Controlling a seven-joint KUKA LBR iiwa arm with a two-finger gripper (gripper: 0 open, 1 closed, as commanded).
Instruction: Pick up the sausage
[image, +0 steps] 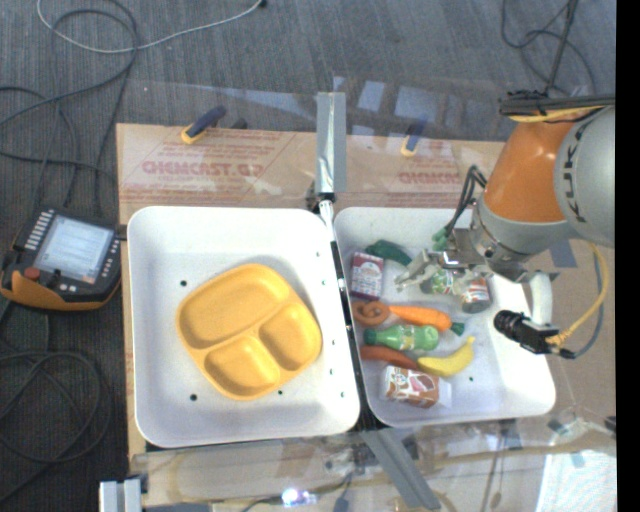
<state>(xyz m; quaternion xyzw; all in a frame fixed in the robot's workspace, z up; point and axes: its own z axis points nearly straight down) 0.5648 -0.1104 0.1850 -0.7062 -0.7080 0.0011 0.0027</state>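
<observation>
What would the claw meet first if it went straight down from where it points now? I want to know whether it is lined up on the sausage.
Probably the small can or bare floor of the right bin; depth is unclear. The claw hangs above the bin's upper part, while the sausage lies nearer the front, beside the banana.

From my remote seat I look down on dark grey carpet (250, 60) around the bench. Thin cables (90, 35) loop across it at eleven o'clock, and more cables (540, 40) trail at one o'clock. A brown cardboard sheet (240, 170) with faded red lettering covers the bench (140, 460) top, pinned at its far edge by two clamps (203, 123). At nine o'clock a handheld control pendant (65, 258) with a lit screen lies on the carpet. A metal rail (331, 140) runs toward twelve o'clock. Lighting looks even.
</observation>
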